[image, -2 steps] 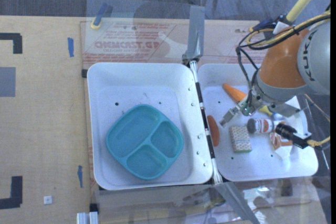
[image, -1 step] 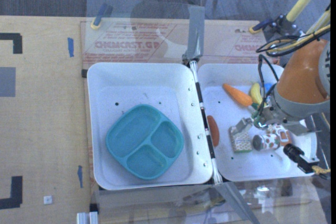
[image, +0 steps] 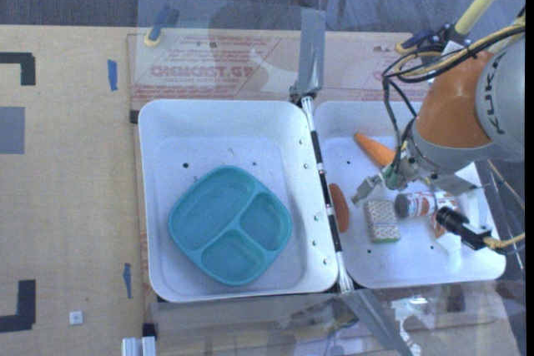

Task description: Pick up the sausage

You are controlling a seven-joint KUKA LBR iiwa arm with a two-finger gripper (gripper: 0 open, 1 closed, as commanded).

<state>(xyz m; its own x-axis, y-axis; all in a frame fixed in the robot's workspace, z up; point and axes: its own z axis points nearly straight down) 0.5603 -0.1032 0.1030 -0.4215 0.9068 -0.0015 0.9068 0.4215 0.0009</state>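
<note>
Approach step: the small reddish-brown sausage (image: 339,207) lies untouched against the left wall of the shallow white right-hand bin (image: 417,267); the gripper (image: 377,183), released and grasping nothing, must shift toward that wall and descend.

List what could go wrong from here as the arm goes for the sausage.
1. The sausage lies right along the right bin's left wall, so one finger may hit the wall instead of slipping beside it.
2. The gripper sits above the sponge and near the carrot; a short reach could close on either.
3. The bottle beside the wrist could be knocked.
</note>
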